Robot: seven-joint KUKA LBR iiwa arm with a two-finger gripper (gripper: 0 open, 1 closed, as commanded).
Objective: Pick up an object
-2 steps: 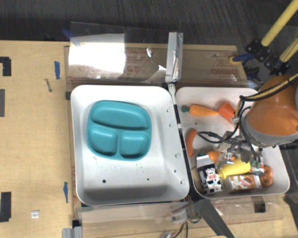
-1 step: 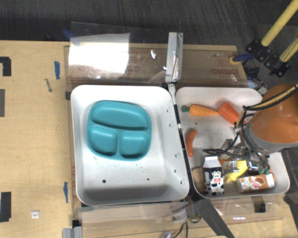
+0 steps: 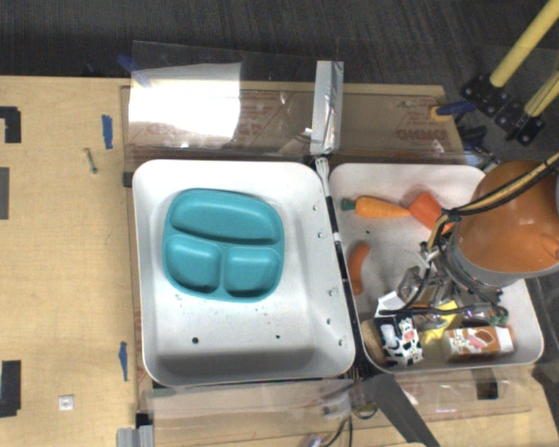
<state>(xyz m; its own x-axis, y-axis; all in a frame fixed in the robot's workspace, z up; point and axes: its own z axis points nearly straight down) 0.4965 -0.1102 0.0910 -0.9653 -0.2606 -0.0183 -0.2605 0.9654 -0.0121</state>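
Carrot [image 3: 384, 209] lies near-horizontal, upper right bin [image 3: 373, 180], green tip pointing left. Gripper [image 3: 427, 291] lower right over clutter; can't tell finger state.

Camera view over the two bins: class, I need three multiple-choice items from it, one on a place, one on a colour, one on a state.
1. Where does the divided tray lie?
A. Left bin
B. Right bin
C. On the bench outside the bins

2. What colour is the divided tray?
A. Red
B. Teal
C. Yellow

3. How does the carrot rest?
A. Standing upright
B. Lying flat on the bin floor
C. Hanging in the air

Key:
1 A, the tray sits inside the left bin's walls.
2 B, its whole surface is teal.
3 B, it lies lengthwise near the right bin's far wall, apart from the pincer.
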